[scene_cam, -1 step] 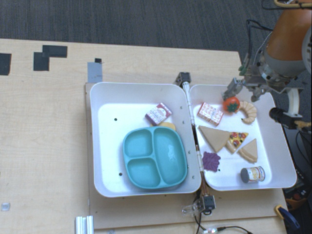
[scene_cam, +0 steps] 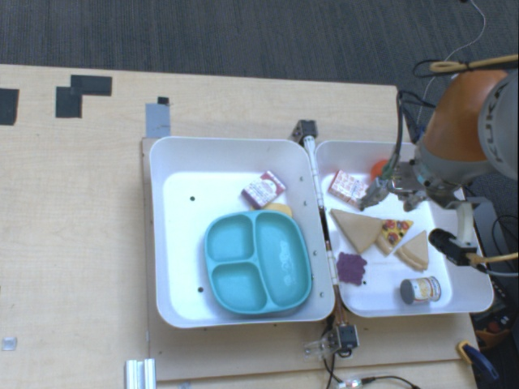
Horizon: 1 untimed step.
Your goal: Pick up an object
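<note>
My gripper (scene_cam: 388, 194) hangs over the upper middle of the right bin (scene_cam: 478, 300), its fingers spread with nothing between them. Just left of it lies a small pink-and-white packet (scene_cam: 348, 186). An orange piece (scene_cam: 379, 168) peeks out behind the gripper. Below the gripper lie a tan wedge (scene_cam: 358, 228), a pizza-slice toy (scene_cam: 395, 234) and a second tan wedge (scene_cam: 414, 251). A purple lump (scene_cam: 351, 267) and a small tin can (scene_cam: 420, 289) rest near the bin's front.
The left bin (scene_cam: 178, 177) holds a teal divided plate (scene_cam: 258, 261), a second pink-and-white packet (scene_cam: 263, 190) and a yellow item (scene_cam: 281, 209) partly hidden behind the plate. A ridge (scene_cam: 318, 209) separates the bins. The arm's orange band (scene_cam: 464, 116) looms at the right.
</note>
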Each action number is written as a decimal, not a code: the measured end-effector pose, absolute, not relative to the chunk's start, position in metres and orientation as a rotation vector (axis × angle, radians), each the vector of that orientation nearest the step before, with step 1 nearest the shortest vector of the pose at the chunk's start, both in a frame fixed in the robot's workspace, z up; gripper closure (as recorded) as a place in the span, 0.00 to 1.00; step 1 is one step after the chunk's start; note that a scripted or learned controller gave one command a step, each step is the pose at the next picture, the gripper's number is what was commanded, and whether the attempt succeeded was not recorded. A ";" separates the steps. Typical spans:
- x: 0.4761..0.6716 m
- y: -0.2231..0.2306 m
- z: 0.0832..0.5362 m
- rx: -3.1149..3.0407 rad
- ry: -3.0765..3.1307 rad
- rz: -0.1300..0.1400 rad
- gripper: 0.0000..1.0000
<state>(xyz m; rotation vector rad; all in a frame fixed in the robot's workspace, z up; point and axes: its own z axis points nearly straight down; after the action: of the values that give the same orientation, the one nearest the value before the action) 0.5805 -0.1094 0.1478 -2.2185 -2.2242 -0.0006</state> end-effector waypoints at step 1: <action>0.584 -0.083 0.089 -2.221 -2.230 -0.011 0.00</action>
<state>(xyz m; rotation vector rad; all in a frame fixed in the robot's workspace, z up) 0.5845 -0.0830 0.0890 -2.2209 -2.2298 -0.0114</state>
